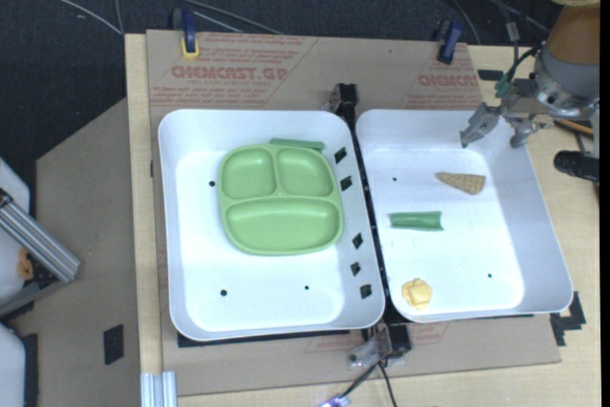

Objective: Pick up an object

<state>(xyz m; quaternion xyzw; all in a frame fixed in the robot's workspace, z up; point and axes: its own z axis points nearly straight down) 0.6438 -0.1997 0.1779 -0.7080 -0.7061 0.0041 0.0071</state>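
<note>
The right bin (534,205) holds three things: a tan wedge-shaped piece (462,182) toward the back, a green stick-like piece (416,220) in the middle, and a small yellow lump (416,293) near the front edge. My gripper (496,132) hangs above the back right corner of that bin, its two fingers spread apart and open, with nothing between them. It is up and to the right of the tan wedge, not touching it.
The left bin (191,291) holds a green divided plate (281,199) with a thin green strip (297,145) behind it. Black clips run along the divider between the bins. Blue clamps (190,31) hold the cardboard at the back.
</note>
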